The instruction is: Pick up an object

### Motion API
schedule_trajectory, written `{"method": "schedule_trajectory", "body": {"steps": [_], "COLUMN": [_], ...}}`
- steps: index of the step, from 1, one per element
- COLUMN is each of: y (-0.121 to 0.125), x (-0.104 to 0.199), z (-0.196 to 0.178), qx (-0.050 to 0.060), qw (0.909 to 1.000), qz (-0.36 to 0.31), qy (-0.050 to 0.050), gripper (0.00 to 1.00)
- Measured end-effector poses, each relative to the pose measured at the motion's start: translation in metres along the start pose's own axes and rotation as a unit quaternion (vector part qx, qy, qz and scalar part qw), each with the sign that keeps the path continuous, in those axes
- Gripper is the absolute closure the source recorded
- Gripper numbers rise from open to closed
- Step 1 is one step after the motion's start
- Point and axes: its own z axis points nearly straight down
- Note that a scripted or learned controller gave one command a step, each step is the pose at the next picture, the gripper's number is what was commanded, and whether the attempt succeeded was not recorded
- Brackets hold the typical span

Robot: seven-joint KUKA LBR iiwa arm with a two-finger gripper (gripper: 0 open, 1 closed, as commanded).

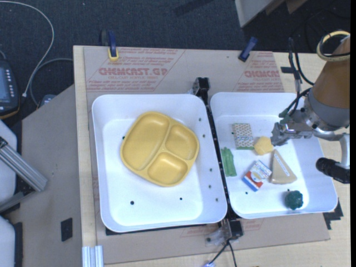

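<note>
The right bin [311,207] holds several small objects: a patterned grey packet [242,135], a yellow chunk [262,146], a green stick [228,162], a red, white and blue carton [256,176], a beige wedge [281,169] and a dark green ball [293,199]. My gripper [280,135] hangs over the right bin, just right of the yellow chunk and above the beige wedge. Nothing shows between its fingers.
The left bin [111,199] holds a yellow three-compartment plate [159,148]. A black divider clamp [201,86] sits between the bins at the back. The arm's orange and grey body [334,88] covers the right bin's far right side.
</note>
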Motion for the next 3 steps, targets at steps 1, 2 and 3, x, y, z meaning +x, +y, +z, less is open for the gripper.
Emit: {"method": "schedule_trajectory", "body": {"steps": [1, 2, 3], "y": [-0.001, 0.0, 0.011], "x": [0.007, 0.007, 0.058], "z": [-0.061, -0.075, -0.073], "qx": [-0.001, 0.001, 0.002], "qw": [1.0, 1.0, 1.0], "qz": [0.0, 0.001, -0.002], "qy": [0.0, 0.0, 0.001], "gripper": [1.0, 1.0, 1.0]}}
